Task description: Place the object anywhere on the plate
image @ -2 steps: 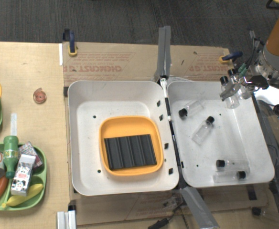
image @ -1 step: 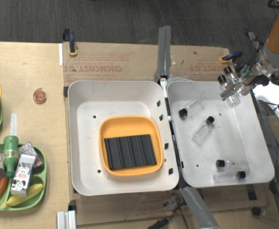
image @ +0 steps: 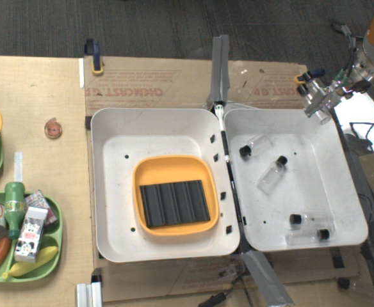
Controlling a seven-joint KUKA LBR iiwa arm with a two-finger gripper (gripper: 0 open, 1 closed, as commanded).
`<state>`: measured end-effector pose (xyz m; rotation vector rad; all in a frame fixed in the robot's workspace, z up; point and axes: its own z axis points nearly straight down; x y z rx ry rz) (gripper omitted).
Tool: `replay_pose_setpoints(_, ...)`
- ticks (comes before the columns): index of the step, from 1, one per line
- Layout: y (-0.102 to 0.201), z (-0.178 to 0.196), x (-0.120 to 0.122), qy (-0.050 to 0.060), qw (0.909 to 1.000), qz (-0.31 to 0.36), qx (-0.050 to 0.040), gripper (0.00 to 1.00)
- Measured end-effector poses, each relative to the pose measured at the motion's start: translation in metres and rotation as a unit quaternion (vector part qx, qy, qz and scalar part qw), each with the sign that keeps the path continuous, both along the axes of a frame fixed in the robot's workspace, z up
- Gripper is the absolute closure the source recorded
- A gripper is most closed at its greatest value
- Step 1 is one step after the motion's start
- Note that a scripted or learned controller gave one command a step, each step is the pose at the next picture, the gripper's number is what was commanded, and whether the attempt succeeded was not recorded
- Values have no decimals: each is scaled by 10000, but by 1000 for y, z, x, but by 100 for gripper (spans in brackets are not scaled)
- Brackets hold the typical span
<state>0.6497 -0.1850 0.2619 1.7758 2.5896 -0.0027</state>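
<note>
The end effector (image: 320, 101) is hovering above the far right corner of the right shallow white bin (image: 341, 190), and whether it is open or closed is impossible to tell. Four small clear plastic vials with black caps (image: 271, 173) are lying scattered on that bin's floor. The square orange plate (image: 174, 166) is sitting in the left white bin (image: 110, 190), carrying a black ribbed slab (image: 175, 203).

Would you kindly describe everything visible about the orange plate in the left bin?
The orange plate is a rounded-square dish, plastic by its look, with a raised rim. It lies flat near the middle of the left bin, resting on the bin's white floor. A dark ribbed rectangular block lies on it, covering most of its centre.
</note>
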Motion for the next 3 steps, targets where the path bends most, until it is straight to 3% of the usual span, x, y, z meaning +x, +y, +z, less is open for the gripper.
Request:
replay_pose_setpoints(1, -38, 18, 10, -11, 9959, 902, -4, 100)
replay_pose_setpoints(2, -37, 81, 7, -9, 9843, 1765, -3, 100)
replay_pose_setpoints(3, -38, 180, -50, -6, 9540, 2997, -1, 100)
